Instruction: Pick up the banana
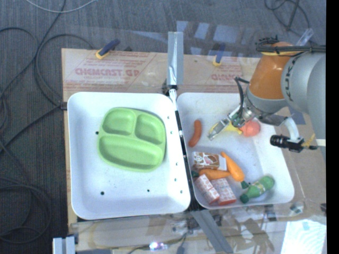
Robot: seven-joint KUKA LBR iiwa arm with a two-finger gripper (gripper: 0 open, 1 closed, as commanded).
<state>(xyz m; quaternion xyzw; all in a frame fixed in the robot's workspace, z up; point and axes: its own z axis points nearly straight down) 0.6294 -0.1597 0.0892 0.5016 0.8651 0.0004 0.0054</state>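
The left bin (79,194) holds a green sectioned tray (132,138), well apart from the gripper (225,125), which sits low in the right bin (265,157) with a yellow piece (apparently the banana (218,127)) between its fingers. Beside the fingers lies a pink-red round item (252,128), a sausage (196,133) beyond their tips, and nearer the bin's front edge two carrots (225,169), cartons (214,188) and a green bottle (258,188).

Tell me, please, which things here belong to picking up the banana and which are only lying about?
For the job: gripper; banana, probably the yellow piece beside it.

Lying about: sausage, red fruit, carrots, cartons, green bottle, green plate in the left bin.
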